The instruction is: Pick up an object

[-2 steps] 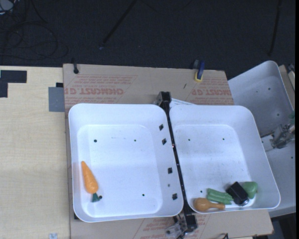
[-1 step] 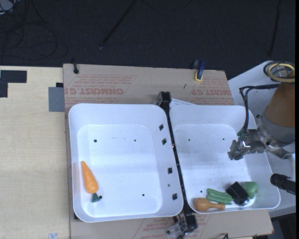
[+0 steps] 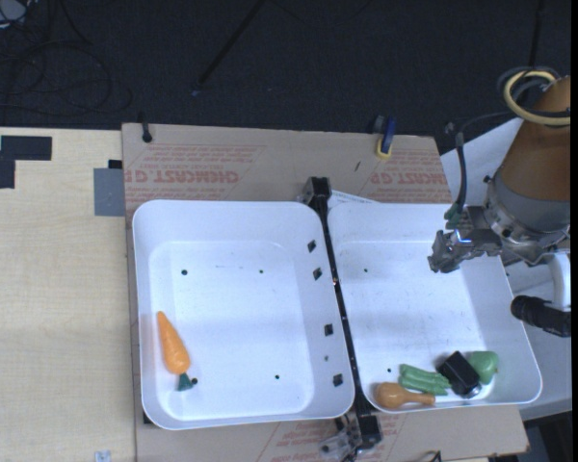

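Note:
An orange carrot toy (image 3: 171, 344) with a small green stem lies at the left front of the left bin (image 3: 222, 221). In the right bin (image 3: 405, 234), along its front edge, lie an orange pear-shaped toy (image 3: 400, 396), a green pod-like toy (image 3: 424, 380), a black block (image 3: 459, 372) and a light green piece (image 3: 484, 362). My gripper (image 3: 447, 255) hangs over the right bin's right side, well behind those toys, with nothing seen between its fingers.
A black divider clip strip (image 3: 329, 296) runs between the two bins. The bins rest on a cardboard sheet (image 3: 270, 162). A yellow-blue clamp (image 3: 384, 141) holds the sheet's back edge. A black cylinder (image 3: 539, 314) juts in at the right.

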